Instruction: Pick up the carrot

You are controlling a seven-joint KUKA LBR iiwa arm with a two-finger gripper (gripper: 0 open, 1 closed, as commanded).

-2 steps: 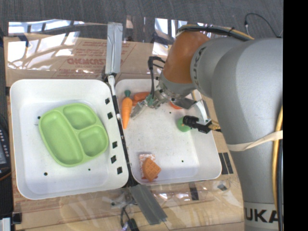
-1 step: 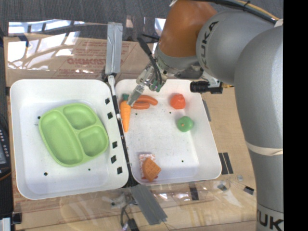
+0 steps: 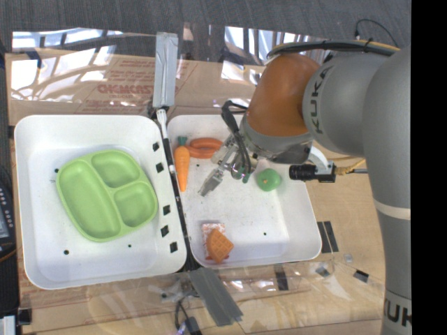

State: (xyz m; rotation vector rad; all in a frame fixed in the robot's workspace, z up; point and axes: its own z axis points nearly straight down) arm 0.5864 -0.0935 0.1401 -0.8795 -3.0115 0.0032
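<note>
Hovering over the right-hand bin [image 3: 300,237], the gripper [image 3: 213,182] hangs just beside the carrot [image 3: 182,167], which lies lengthwise against that bin's left wall, leafy end up. The grip looks empty; how far it is spread cannot be told from this angle. The approach appears to be in hand: the next move calls for a short shift left and a descent astride the carrot. A sausage [image 3: 204,146], a green ball [image 3: 268,180] and a waffle piece [image 3: 218,244] lie nearby.
</note>
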